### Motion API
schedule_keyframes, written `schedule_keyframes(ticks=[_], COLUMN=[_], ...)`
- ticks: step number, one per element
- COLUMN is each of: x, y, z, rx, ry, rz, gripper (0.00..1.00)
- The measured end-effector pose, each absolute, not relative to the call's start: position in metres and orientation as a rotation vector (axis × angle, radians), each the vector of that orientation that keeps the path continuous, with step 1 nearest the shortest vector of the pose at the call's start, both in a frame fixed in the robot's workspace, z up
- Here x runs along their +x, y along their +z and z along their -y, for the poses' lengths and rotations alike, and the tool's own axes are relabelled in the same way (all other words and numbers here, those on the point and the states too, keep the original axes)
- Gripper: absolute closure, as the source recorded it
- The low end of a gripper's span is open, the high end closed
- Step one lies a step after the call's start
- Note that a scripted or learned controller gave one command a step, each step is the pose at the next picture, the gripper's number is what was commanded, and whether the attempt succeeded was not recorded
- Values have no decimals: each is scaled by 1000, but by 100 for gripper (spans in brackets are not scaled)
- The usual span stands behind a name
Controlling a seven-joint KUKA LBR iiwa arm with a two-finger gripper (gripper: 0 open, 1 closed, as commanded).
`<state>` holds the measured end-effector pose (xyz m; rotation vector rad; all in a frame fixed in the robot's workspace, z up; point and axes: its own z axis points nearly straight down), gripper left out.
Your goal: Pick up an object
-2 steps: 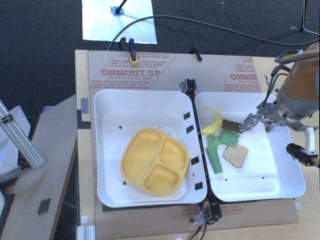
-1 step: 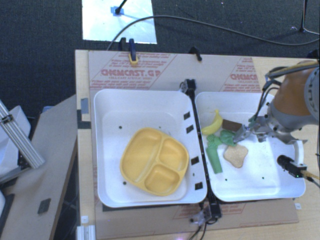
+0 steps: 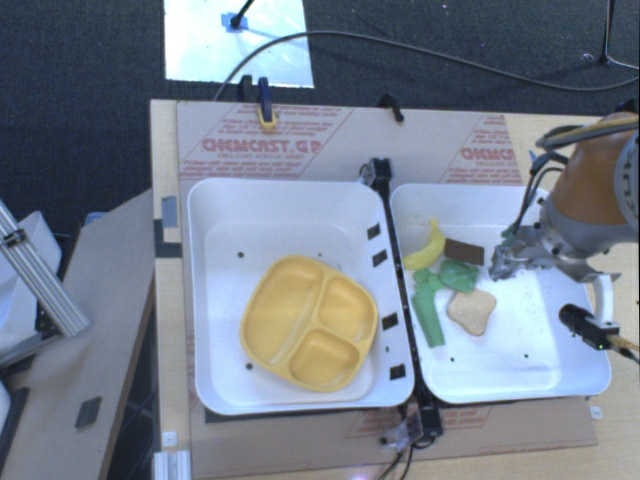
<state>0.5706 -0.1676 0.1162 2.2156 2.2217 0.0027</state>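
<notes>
Yellow and three-celled, the divided plate [image 3: 309, 322] lies in the left bin [image 3: 225, 208], nearest the lens, with nothing on it. Across the divider, the right bin [image 3: 520, 368] holds the pickable things in a loose cluster near its left side — a toy banana [image 3: 425, 250], a small brown block [image 3: 463, 251] just beside it, a green toy piece [image 3: 432, 303] running down from them, and a slice of toy bread [image 3: 471, 311] touching the green piece's right side. The tool [image 3: 503, 261] hangs low over this bin, just right of the brown block and above the bread; how its opening stands I cannot tell, and nothing visible sits in it. Judging from that, the pick is not yet made: every object rests on the bin floor on the worktop [image 3: 300, 133], so closing on one and lifting it remain — the whole grasp is left to do.
</notes>
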Motion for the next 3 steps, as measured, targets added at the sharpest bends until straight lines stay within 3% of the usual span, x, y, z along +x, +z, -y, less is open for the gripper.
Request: schedule_keyframes(ticks=[3], x=[579], y=[268], z=[171], rx=[2212], ry=[6], rz=[-2222], gripper=[100])
